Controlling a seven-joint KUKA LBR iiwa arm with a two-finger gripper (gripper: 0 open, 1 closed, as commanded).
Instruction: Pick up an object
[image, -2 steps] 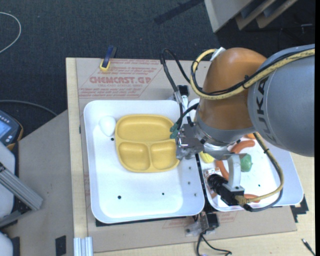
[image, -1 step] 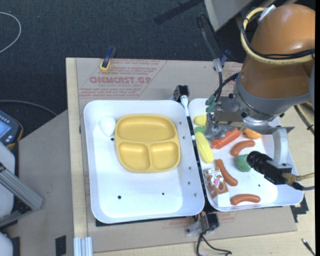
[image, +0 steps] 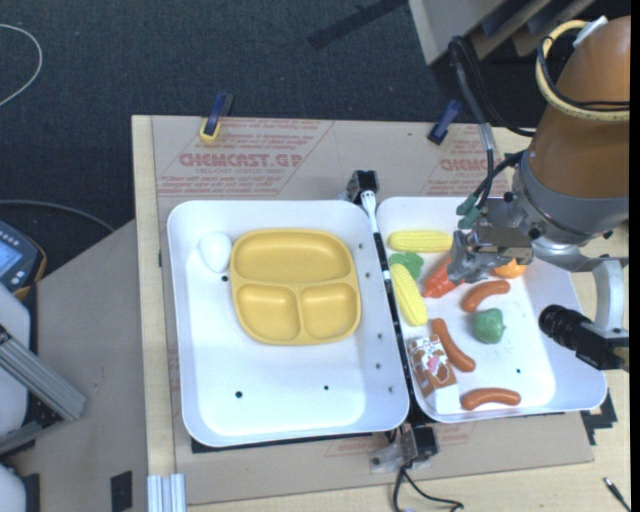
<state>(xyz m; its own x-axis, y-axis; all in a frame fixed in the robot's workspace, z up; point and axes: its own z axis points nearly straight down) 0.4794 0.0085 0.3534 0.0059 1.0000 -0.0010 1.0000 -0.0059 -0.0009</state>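
Shallow white bins: two (image: 200, 400) (image: 560, 400)
Yellow plastic divided tray: one (image: 295, 285)
Yellow toy corn cobs: two (image: 420, 240) (image: 407, 294)
Red-brown toy sausages: three (image: 486, 294) (image: 453, 345) (image: 490, 398)
White egg: one (image: 214, 250)

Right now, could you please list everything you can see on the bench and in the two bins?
bins: 2, white, side by side on the bench; left bin, right bin
divided plate: 1, yellow, three sections, in the left bin
egg: 1, white, left bin, beside the plate's upper left corner
corn cobs: 2, yellow, right bin; one near the top edge, one along the left wall
sausages: 3, orange-red, right bin; middle, lower left, bottom
green toy: 1, right bin, centre
snack packet: 1, red and white, right bin, lower left
clamps: 2, blue, at the board's top edge
arm: 1, grey with orange band, from the right
gripper: 1, low over the right bin's upper middle
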